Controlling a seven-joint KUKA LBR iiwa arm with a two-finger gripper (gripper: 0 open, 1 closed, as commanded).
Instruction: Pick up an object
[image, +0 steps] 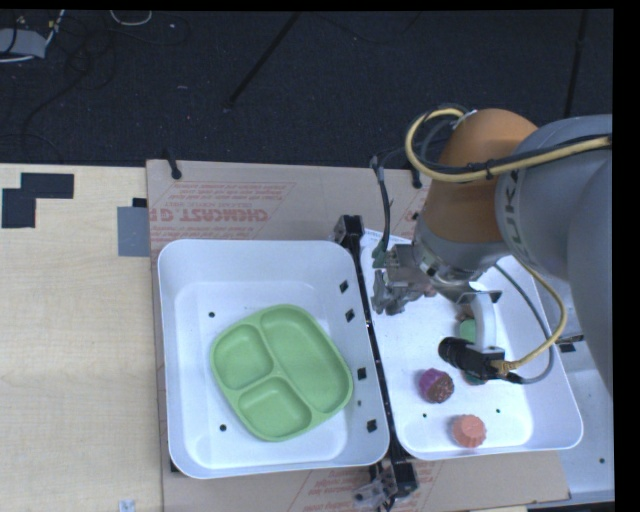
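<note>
The claw (392, 292) is seen low over the upper left part of the right bin (560, 420); whether it is open cannot be told. A purple object (436, 384) and an orange object (467, 430) lie near the bin's front, apart from the claw, and 1 green divided plate (281, 372) lies in the left bin (185, 300).

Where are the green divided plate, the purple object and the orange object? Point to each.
green divided plate (281, 372), camera view, centre ridge.
purple object (435, 385), camera view, its top.
orange object (467, 430), camera view, its top.
</note>
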